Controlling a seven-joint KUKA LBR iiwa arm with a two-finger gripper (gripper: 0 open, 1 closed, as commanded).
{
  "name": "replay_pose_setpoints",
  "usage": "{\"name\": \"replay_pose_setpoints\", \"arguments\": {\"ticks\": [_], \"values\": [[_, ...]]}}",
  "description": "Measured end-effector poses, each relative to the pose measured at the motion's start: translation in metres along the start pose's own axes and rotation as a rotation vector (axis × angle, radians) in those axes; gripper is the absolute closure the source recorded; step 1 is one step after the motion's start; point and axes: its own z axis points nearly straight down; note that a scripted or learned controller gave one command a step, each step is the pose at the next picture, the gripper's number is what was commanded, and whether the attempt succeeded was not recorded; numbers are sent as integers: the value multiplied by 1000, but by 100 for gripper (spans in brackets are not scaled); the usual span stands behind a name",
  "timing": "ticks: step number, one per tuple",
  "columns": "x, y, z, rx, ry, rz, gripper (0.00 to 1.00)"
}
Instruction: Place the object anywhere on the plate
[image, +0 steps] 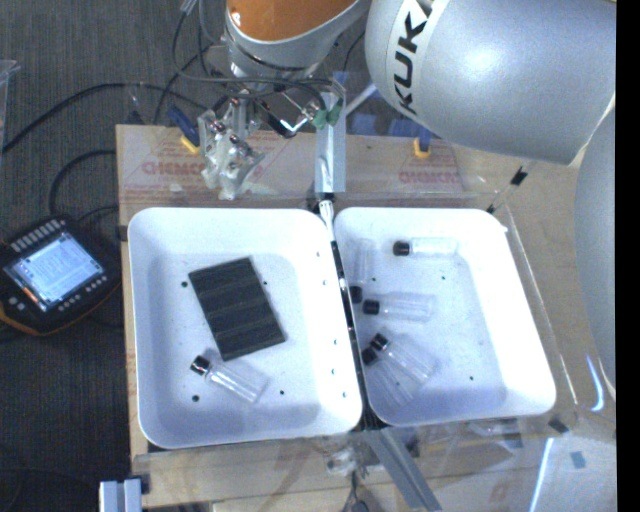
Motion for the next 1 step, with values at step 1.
{"name": "replay_pose_setpoints", "arguments": {"ticks": [1], "values": [[4,-1,108,-2,-1,-75,100]]}}
